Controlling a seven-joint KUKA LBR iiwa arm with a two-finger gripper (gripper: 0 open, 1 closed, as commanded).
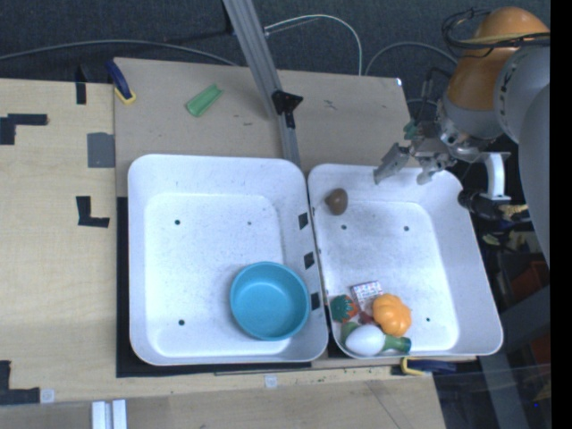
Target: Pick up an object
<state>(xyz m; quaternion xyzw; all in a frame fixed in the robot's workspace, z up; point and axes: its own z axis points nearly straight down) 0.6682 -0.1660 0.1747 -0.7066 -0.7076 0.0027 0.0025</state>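
Note:
My gripper (404, 172) hangs over the far edge of the right bin (447, 239), its two fingers spread apart with nothing between them. A small brown ball (336, 201) lies in that bin's far left corner, to the left of the gripper. At the bin's near edge sits a cluster: an orange round thing (391, 313), a white egg-shaped thing (365, 339), a green piece (342, 308) and a small patterned card (365, 291).
A blue bowl (269, 299) rests in the left bin (179, 239) near its front right corner. A grey pole (259, 52) slants across the bench behind the bins. A green block (203, 100) lies on the bench at the back.

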